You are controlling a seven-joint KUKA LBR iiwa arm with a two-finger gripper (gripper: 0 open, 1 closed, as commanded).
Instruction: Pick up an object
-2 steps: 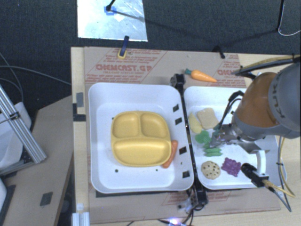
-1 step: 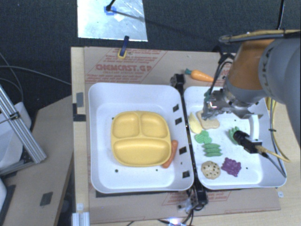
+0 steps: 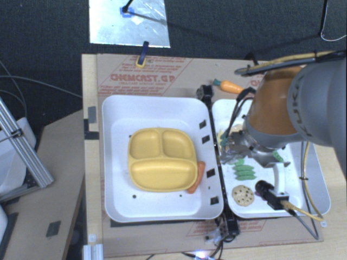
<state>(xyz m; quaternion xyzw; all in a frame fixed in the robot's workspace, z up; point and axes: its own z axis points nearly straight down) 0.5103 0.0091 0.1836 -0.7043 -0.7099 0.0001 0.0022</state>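
In the right bin (image 3: 320, 199), my gripper (image 3: 232, 148) hangs low near the left wall, under the grey arm and its orange band. Just in front of it lie green pea pods (image 3: 244, 171), and a round speckled cookie (image 3: 242, 195) sits nearer the front edge. A bit of another green piece (image 3: 278, 156) peeks out to the right of the wrist. An orange carrot (image 3: 231, 86) rests at the back rim of this bin. The arm hides much of the bin's back half.
The left bin (image 3: 116, 199) bears a yellow divided plate (image 3: 161, 159), and an orange sausage-like piece (image 3: 197, 177) leans at the plate's right edge. Black clips line the wall between the bins. A shiny metal sheet (image 3: 129, 15) lies beyond the bench.
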